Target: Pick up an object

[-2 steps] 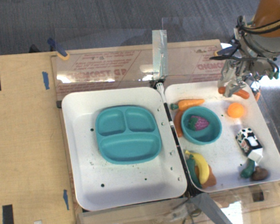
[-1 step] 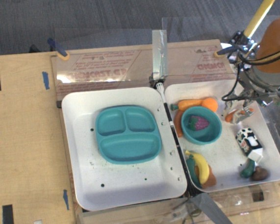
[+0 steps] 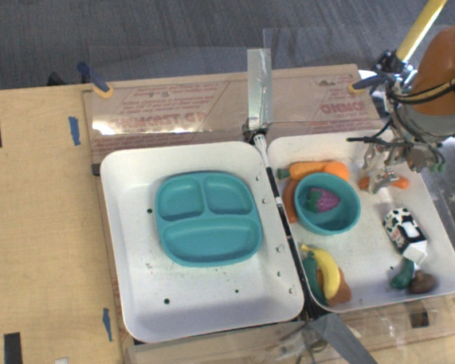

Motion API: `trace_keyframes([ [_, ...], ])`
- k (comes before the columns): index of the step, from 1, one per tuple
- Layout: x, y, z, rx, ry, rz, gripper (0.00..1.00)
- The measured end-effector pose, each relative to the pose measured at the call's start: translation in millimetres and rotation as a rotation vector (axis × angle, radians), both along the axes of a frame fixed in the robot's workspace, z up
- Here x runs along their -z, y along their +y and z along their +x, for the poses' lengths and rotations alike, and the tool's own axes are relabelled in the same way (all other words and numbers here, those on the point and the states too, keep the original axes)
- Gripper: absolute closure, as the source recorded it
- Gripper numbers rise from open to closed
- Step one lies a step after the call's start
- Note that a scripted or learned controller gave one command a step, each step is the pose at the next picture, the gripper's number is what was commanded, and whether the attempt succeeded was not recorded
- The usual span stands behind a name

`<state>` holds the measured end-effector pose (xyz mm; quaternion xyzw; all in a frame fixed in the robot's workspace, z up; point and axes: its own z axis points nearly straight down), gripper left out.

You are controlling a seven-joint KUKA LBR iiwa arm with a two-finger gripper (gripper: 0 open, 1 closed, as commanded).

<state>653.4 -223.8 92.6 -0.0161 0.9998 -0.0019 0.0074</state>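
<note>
Gripper [image 3: 384,172] hovers low over the right bin's [image 3: 444,232] far right corner; open or clenched, I cannot tell. A small orange object [image 3: 401,184] lies just beside it. Descending off-centre could nudge it away.

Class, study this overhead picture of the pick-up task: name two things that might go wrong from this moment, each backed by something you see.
1. The tool hangs at the right bin's upper right corner, so descending there might strike the rim.
2. The banana lies against other toys by the divider, and the teal bowl touches the orange piece; a grasp there may nudge neighbours or close on two things.
</note>
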Motion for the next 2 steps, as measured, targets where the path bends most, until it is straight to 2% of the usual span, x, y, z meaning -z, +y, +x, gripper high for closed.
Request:
trace_keyframes([
  [1, -0.2, 63.0, 13.0, 0.338, -0.002, 0.008, 1.0],
  [2, -0.9, 42.3, -53.6, 0.008, -0.003, 0.0, 1.0],
])
